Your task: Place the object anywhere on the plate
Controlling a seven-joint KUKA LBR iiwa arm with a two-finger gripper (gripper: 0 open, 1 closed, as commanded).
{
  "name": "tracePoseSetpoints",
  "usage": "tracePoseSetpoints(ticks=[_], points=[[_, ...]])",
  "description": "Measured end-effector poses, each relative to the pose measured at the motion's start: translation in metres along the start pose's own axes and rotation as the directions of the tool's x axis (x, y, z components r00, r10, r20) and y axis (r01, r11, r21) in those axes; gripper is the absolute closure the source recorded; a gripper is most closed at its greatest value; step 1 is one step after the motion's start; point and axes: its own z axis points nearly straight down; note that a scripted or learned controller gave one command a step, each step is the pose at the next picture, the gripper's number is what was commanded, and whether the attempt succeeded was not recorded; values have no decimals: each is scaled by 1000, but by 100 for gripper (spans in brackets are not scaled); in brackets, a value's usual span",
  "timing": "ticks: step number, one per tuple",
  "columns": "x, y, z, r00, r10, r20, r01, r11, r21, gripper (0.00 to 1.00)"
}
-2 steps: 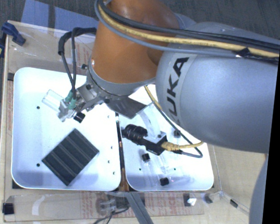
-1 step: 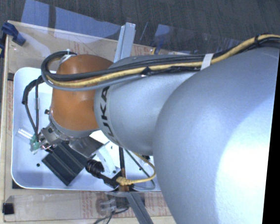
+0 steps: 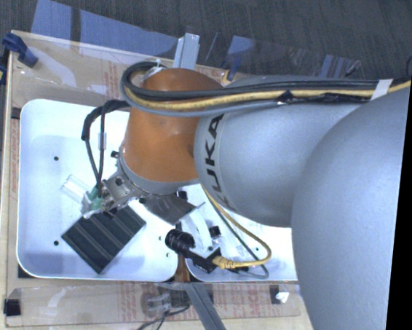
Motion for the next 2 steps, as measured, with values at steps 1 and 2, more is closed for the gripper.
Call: tracePoseSetpoints(ticks=[1, 2], points=[[55, 30, 24, 890, 457, 1, -457, 890, 4, 100], [-3, -2, -6, 945, 328, 0, -328, 945, 0, 100]])
